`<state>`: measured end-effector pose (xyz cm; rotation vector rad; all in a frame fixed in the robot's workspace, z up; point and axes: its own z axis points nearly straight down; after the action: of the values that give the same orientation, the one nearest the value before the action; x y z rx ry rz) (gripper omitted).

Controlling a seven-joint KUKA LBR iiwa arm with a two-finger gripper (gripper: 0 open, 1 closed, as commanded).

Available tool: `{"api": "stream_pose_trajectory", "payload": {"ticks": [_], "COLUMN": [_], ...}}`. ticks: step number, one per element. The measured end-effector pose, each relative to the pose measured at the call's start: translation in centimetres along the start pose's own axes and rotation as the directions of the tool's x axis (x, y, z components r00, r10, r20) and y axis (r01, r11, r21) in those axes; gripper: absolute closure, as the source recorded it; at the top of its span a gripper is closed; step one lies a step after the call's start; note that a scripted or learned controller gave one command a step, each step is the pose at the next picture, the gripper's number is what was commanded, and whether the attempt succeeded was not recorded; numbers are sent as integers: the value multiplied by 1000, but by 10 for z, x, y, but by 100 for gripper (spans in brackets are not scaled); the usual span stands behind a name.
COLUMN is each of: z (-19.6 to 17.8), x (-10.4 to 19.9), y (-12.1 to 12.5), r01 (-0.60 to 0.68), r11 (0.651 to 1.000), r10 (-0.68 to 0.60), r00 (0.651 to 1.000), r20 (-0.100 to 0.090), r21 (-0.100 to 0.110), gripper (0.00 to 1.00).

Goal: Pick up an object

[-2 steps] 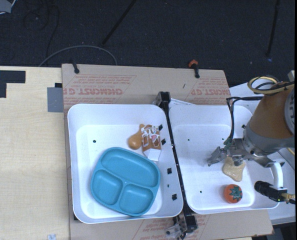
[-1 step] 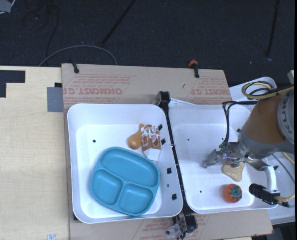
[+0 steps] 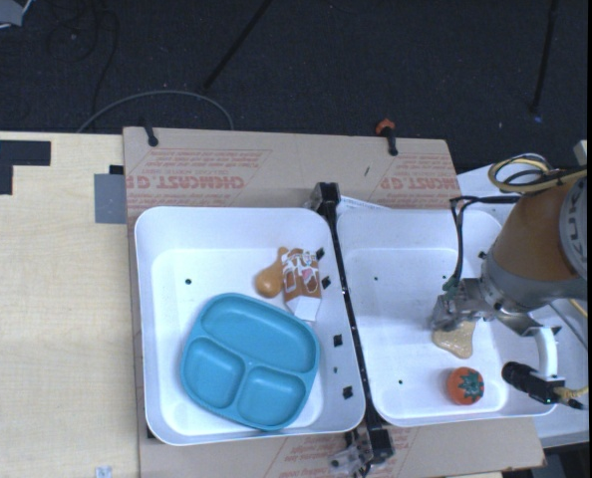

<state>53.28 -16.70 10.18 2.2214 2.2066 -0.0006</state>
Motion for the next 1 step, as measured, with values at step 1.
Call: {"api": "stream_pose_trajectory", "payload": {"ticks": [1], "z": [-52], "x": [-8], "y": [8], "r01": [6], "r11": [1000], "r10": [-6], "r00": [1000], "r20": [-8], "r21": [7], "gripper": [100]}}
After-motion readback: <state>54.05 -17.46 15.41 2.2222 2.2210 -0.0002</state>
